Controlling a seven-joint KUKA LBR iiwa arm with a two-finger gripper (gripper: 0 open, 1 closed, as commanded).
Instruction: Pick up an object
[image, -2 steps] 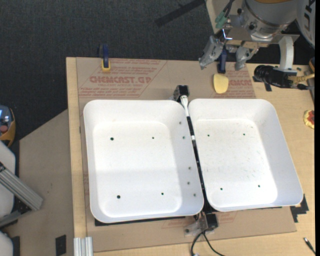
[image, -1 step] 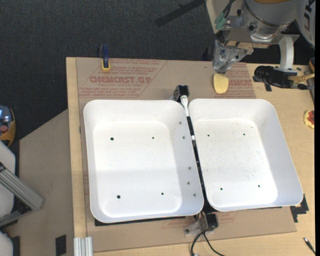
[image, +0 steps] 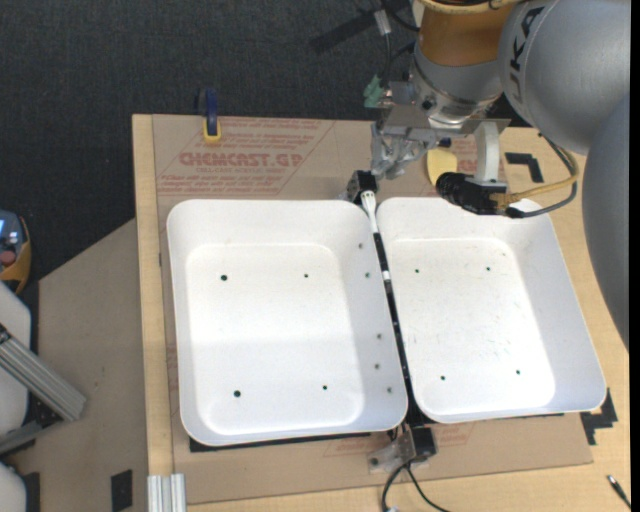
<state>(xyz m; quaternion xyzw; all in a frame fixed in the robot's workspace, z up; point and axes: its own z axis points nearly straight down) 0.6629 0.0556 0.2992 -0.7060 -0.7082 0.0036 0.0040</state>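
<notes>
My gripper (image: 392, 158) hangs above the back edge of the bench, just behind the gap between the left bin (image: 200, 300) and the right bin (image: 560, 310). The grey arm with its orange band (image: 462, 30) comes in from the upper right and covers part of that corner. A small pale yellow shape (image: 440, 163) shows right beside the gripper, partly hidden by it; I cannot tell what it is or whether it is held. Each bin floor shows just a few small dark dots.
A black strip (image: 385, 285) runs between the two bins. A blue and yellow clamp (image: 210, 114) stands at the back left of the cardboard board (image: 260, 155). A black fitting with cables (image: 470, 191) hangs over the right bin's back rim.
</notes>
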